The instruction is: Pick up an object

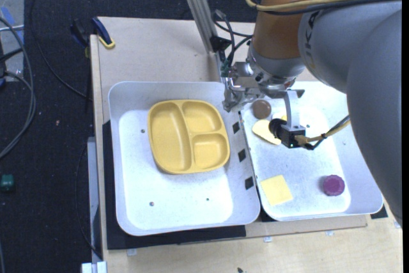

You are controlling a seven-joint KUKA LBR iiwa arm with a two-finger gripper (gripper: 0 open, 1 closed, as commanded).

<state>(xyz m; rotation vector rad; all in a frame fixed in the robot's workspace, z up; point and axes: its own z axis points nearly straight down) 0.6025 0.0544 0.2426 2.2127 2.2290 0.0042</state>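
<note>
While the grey arm's gripper [238, 96] hangs over the far inner corner of the shallow white bin [307, 166] nearer the arm, whether spread or closed cannot be told, and a small brown round piece [261, 109], the likeliest pick, lies just beside it. A pale yellow flat wedge [262, 130], a yellow square slab [276, 189] and a purple round knob [333, 185] lie nearer the camera in that bin. So close to the bin's wall, the gripper could strike the rim or nudge the brown piece aside and close on nothing.
</note>
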